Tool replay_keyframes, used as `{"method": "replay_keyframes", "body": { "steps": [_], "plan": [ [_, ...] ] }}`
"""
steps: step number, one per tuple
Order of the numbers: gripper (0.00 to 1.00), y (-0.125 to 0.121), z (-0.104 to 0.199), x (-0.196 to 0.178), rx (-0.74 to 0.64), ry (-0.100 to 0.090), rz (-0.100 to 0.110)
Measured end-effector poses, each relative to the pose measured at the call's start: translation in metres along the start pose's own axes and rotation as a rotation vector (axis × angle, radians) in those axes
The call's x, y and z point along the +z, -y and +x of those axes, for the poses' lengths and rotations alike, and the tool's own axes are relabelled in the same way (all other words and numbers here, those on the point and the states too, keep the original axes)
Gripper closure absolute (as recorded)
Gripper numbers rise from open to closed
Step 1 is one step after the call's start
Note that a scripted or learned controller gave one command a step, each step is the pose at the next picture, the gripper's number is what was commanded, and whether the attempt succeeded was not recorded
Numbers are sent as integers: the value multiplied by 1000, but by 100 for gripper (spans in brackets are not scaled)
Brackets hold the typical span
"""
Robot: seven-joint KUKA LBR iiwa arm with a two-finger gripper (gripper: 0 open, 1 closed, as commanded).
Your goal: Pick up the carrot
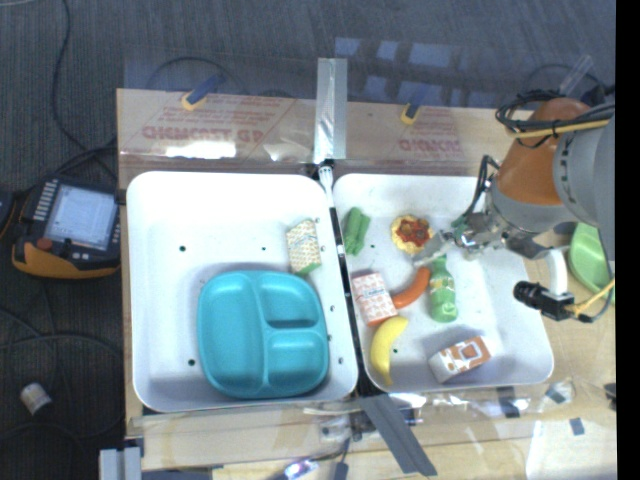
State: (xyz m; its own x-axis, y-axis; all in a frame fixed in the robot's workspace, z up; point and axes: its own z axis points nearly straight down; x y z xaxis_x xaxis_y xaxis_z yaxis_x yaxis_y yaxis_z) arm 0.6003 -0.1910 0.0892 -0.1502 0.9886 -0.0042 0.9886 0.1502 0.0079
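Note:
The carrot is a short orange piece lying at a slant near the middle of the right bin. It sits between a red-and-white carton and a green bottle, touching or nearly touching the bottle. My gripper hangs over the bin's upper right part, up and to the right of the carrot and just beyond the top of the bottle. Nothing is visibly held in it. The grey arm with its orange band comes in from the right.
The right bin also holds a green vegetable, a small pizza-like toy, a banana and a juice box. The left bin bears a teal divided plate and a small packet. A green object lies outside on the right.

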Motion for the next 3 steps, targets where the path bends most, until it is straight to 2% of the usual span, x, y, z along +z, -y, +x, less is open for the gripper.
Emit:
{"method": "replay_keyframes", "body": {
  "steps": [1, 2, 3],
  "plan": [
    [0, 3, 35, -28, -395, -7, 7],
    [100, 3, 35, -37, -392, -9, 5],
    [0, 3, 35, -37, -393, -9, 6]
  ]
}}
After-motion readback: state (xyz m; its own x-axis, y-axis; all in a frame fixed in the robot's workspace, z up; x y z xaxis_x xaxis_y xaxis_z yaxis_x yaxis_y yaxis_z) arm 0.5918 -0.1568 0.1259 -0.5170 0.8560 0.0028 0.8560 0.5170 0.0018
